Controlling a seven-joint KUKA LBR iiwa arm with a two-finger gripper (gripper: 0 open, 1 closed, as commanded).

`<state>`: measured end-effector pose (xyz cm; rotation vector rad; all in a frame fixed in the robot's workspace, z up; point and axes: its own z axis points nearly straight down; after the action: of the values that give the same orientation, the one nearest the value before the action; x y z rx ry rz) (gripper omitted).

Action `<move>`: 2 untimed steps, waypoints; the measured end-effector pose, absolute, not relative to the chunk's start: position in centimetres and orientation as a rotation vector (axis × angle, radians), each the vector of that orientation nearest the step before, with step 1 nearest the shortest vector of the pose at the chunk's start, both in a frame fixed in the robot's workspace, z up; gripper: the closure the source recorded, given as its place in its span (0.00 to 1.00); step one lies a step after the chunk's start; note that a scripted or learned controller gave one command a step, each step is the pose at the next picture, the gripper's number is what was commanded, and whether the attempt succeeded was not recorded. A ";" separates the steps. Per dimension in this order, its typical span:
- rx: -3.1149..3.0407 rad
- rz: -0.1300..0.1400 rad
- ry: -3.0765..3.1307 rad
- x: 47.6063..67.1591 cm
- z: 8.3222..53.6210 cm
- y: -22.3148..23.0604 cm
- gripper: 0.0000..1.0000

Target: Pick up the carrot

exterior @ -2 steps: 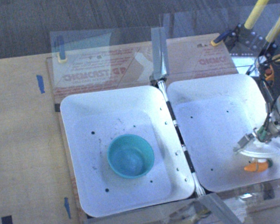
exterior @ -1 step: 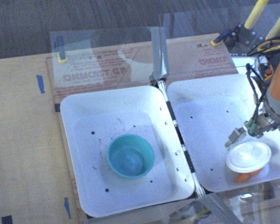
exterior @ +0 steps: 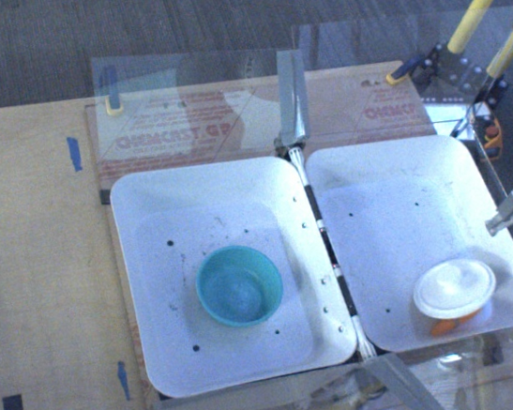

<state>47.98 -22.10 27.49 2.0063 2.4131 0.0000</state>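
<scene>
Wide tan wooden bench (exterior: 39,277), with two shallow white plastic bins side by side on it. In the left bin (exterior: 144,215), a round teal bowl (exterior: 239,285), upright, well away from the job. In the right bin (exterior: 378,192), near the front corner, a round white dish (exterior: 453,285) lying on top of the small orange carrot (exterior: 447,324). Just a bit of orange peeking out at the front. Grey metal gripper (exterior: 500,222) over the right rim of that bin, apart from dish and carrot. Cannot tell if apart or together.

Likely trouble: dish in the way, covering most of the carrot. Could grab or knock the dish instead. Could also push the carrot against the bin wall close by. Not much room to get around it.
</scene>
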 end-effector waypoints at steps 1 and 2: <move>1.292 0.001 2.861 48.0 27.0 -22.3 0.00; 0.856 -0.002 3.013 48.1 32.0 -22.3 0.00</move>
<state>48.14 -22.32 31.97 0.8562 3.0133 -0.0018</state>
